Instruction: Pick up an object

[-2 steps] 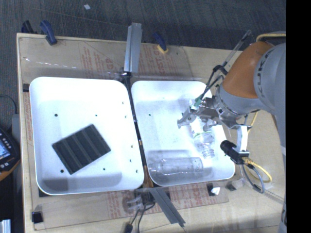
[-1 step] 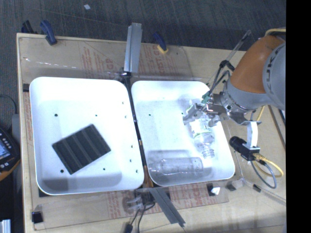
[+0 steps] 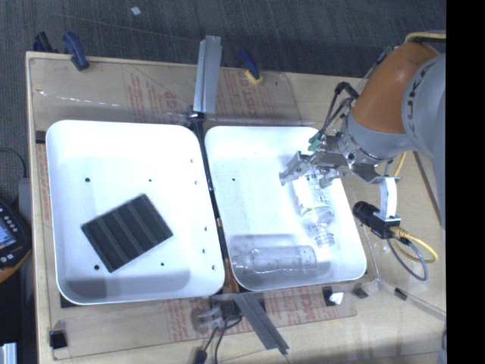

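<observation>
Bottle (image 3: 314,207), clear plastic, lies in right bin (image 3: 250,165) just under claw (image 3: 312,167). Can't tell claw's opening or if it has anything. Risk: slick round body rolls/squirts out on close; 2nd bottle (image 3: 274,258) near front wall.

Dark grey carpeted floor (image 3: 227,10) along the top, with a small pale scrap (image 3: 136,10) lying on it. Below, a light wooden bench (image 3: 114,78) under a clear sheet printed with faint red lettering. Blue clamps (image 3: 75,50) gripping the far edge, one at the left corner, another (image 3: 249,64) near the middle. A grey metal bar (image 3: 207,74) upright at the far edge, a second (image 3: 261,326) slanting at the near edge. Bright, even light from above.
</observation>
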